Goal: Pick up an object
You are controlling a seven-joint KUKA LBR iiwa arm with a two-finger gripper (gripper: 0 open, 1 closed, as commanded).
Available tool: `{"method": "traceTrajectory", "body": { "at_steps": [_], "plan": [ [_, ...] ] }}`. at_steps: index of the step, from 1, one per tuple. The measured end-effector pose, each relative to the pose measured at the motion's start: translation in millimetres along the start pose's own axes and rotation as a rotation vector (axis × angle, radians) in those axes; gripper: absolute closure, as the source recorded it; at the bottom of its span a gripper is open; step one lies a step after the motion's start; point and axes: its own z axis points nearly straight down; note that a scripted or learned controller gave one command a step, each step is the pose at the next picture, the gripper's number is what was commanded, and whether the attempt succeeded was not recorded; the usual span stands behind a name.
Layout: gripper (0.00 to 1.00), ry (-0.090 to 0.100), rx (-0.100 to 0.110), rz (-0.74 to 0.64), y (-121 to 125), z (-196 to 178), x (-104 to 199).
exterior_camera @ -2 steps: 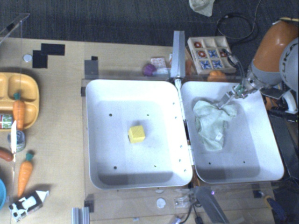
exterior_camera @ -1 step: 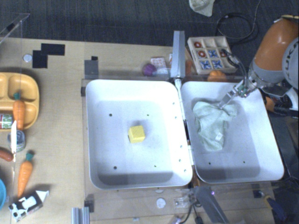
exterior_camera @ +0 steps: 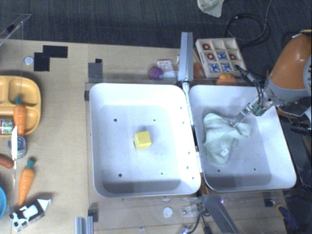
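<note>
I could read no words, brands or numbers anywhere, and the only signs I made out were red and blue marks, too small to decipher, on the squares of a grid board (exterior_camera: 219,56) behind the right bin (exterior_camera: 282,145).

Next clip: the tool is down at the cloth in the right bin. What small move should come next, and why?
Probably a short straight lift to test the grasp. The tool sits at the upper right edge of the pale crumpled cloth in the right bin, touching its folds. Whether cloth is actually pinched is too small to tell, so a slight rise would show it.
</note>
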Motion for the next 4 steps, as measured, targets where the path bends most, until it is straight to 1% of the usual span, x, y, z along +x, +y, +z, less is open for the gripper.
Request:
{"method": "traceTrajectory", "body": {
  "at_steps": [1,2,3,4],
  "plan": [
    [0.00,-0.009,-0.013,-0.038,74,25,62],
    [0.00,-0.005,-0.007,-0.046,85,26,56],
    [1.00,-0.010,-0.017,-0.048,89,12,56],
    [1.00,-0.002,-0.003,0.125,98,-162,65]
  ]
}}
